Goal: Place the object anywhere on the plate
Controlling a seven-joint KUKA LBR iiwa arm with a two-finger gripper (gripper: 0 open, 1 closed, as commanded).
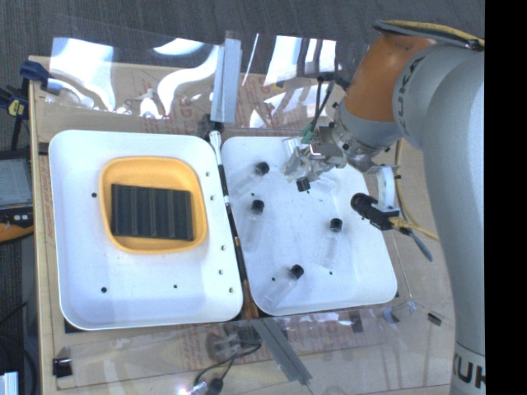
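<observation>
A yellow plate (152,206) with a dark ribbed centre sits in the left bin (82,290). Several clear vials with black caps lie scattered in the right bin (370,282): one near its top left (260,169), one below that (256,206), one at mid right (334,225), one near the front (294,273). My gripper (301,168) hovers low over the top middle of the right bin. Another black-capped vial (303,185) lies right under its tip; whether it is gripped is hidden.
A raised rim (228,220) divides the two bins. The arm's grey body and orange band (383,72) reach over the right bin's upper right corner. A black fitting (370,209) with cables hangs by the right rim. Clear plastic sheeting lines the bench's back edge.
</observation>
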